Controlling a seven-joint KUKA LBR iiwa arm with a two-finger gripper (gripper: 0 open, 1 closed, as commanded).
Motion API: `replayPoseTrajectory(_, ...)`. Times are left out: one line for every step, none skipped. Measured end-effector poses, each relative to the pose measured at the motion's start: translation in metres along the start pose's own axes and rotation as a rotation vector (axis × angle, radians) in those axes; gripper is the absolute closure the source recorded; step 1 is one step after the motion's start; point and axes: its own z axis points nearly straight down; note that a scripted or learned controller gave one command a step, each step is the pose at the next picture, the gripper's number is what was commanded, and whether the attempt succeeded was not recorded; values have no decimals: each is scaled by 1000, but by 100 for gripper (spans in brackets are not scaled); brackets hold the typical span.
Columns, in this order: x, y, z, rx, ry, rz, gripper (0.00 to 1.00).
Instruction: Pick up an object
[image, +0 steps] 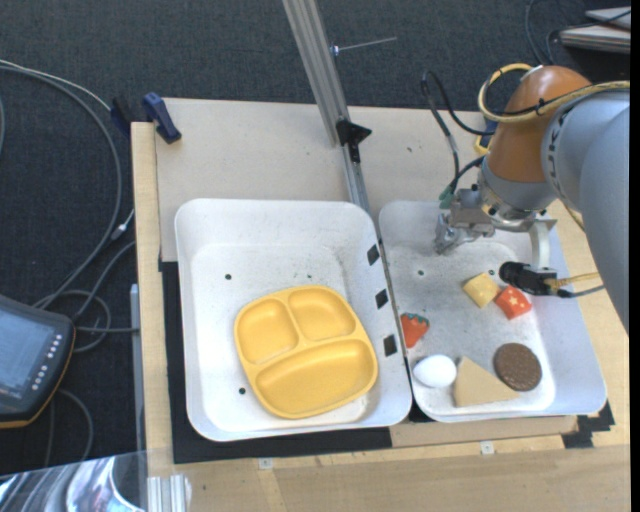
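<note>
L bin (200, 240) holds a yellow divided plate (303, 350). R bin (400, 225) holds a strawberry (414, 327) by its L wall, a white egg (435, 372), tan wedge (478, 384), brown cookie (518, 367), yellow piece (481, 290) touching a red piece (513, 302). Gripper (455, 232) sits over R bin's back end, near nothing pickable; can't tell its finger state. Tan counter (260, 140), dark carpet, cables. No legible writing.

Grey arm (600, 150), orange wrist band, yellow cable.
</note>
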Motion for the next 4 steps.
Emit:
replayPoseTrajectory(6,4,-64,-8,-2,-1,100)
replayPoseTrajectory(3,4,-130,-9,-3,-1,100)
replayPoseTrajectory(3,5,-132,-3,-2,-1,100)
replayPoseTrajectory(50,7,-125,3,1,-4,100)
